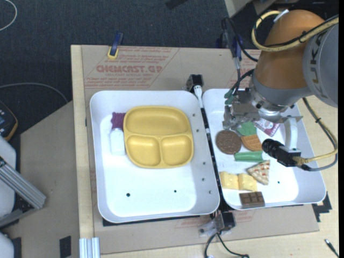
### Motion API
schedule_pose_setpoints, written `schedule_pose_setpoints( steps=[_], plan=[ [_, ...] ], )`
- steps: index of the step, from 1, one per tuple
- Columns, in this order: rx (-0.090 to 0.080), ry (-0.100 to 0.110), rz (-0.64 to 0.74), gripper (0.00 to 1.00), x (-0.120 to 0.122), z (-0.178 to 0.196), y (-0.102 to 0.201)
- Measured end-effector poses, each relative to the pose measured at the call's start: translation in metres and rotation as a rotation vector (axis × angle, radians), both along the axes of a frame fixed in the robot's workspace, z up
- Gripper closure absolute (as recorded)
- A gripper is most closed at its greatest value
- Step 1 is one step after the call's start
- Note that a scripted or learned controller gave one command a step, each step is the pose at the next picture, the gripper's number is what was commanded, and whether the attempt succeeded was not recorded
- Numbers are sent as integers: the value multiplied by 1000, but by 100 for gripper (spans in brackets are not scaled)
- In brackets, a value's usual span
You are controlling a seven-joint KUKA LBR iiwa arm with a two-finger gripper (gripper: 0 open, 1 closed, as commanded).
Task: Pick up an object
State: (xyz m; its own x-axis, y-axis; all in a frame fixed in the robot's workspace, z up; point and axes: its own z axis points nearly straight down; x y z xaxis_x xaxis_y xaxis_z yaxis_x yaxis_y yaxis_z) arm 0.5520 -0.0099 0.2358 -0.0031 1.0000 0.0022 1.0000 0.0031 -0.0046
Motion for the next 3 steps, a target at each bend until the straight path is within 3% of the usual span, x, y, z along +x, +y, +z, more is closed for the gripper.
schedule_pose_setpoints(
  steps=[1, 2, 3],
  plan=[
    [1, 0, 2, 100, -37, 0, 46],
    [-1, 2, -2, 100, -74, -16, 60],
    [-2, -6, -1, 100, -70, -2, 73]
  ],
)
